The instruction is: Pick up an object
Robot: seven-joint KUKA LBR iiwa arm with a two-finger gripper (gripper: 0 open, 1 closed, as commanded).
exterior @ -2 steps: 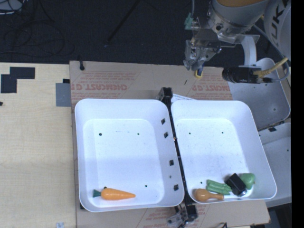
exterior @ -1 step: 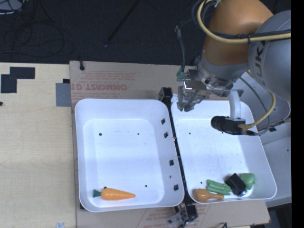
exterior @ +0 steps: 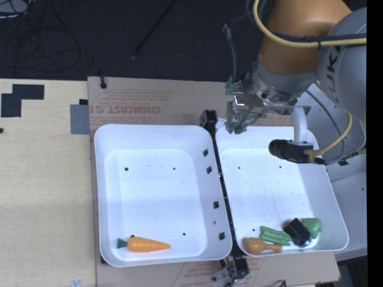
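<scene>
A fixed camera looks down at a slant on a bench holding two shallow white bins side by side. Nearest the viewer, at the front edge of the left bin (exterior: pixel 108 190), an orange toy carrot (exterior: pixel 148 244) with a small green top lies on its side, its point toward the right. In the front right corner of the right bin (exterior: pixel 326 184), a small cluster of toys sits close together: a tan pear-shaped piece (exterior: pixel 261 246) at the left, a green bean pod (exterior: pixel 275 235) just behind it, a black block (exterior: pixel 297 231) tilted against the pod, and a light green piece (exterior: pixel 312 225) touching the block's far side. A row of black clips (exterior: pixel 215 187) runs along the seam between the two bins. Farther back, above the far left corner of the right bin, the gripper (exterior: pixel 238 124) hangs from the grey arm (exterior: pixel 350 58), which enters from the right with its orange band (exterior: pixel 299 28) above the wrist; whether the jaws are spread or pressed together cannot be told at this angle, and nothing is seen between them. It is well apart from all the toys. Behind the bins lies brown cardboard (exterior: pixel 149 103) on a pale wooden bench (exterior: pixel 42 190).
</scene>
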